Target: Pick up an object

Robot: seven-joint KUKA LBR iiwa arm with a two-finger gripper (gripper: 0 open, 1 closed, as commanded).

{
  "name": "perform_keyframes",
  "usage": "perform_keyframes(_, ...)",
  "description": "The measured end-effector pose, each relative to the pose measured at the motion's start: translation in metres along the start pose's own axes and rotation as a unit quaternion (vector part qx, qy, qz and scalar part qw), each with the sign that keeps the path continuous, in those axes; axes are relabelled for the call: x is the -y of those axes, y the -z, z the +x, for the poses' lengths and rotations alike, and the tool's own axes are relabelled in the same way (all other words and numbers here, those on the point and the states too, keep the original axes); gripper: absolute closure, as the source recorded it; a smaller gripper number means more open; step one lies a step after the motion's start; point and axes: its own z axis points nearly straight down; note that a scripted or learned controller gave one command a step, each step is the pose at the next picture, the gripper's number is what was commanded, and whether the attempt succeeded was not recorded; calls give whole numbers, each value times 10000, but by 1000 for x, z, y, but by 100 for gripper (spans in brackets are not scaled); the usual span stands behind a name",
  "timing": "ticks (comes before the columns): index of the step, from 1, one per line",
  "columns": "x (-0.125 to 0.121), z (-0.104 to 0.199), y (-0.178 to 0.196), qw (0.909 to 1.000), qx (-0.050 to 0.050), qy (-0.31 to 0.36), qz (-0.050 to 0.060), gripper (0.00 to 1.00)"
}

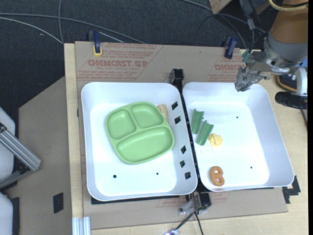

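Objects I could pick up lie in the right bin (274, 131): two green pieces (201, 127) side by side near its left wall, a small yellow lump (215, 140) just beside them, and an orange-brown pretzel-shaped piece (216, 176) near the front edge. All are small and lie flat on the white floor, apart from the walls except the green pair, which sit close to the divider.

My gripper (243, 84) hangs over the far rim of the right bin, well apart from every piece. It holds nothing, and whether it is spread or pressed together I cannot tell from this angle.

To do this well, I judge I should travel toward the front of the bin, centre over one piece, and come straight down. The yellow lump or the pretzel look easiest, since each has free space around it.

The left bin (93, 131) holds a green divided plate (140, 131) with a tan object (163, 111) at its far edge. Both bins rest on the tabletop (63, 131).
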Motion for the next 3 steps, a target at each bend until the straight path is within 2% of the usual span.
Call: perform_keyframes(3,18,155,-19,10000,1,-1,13,100)
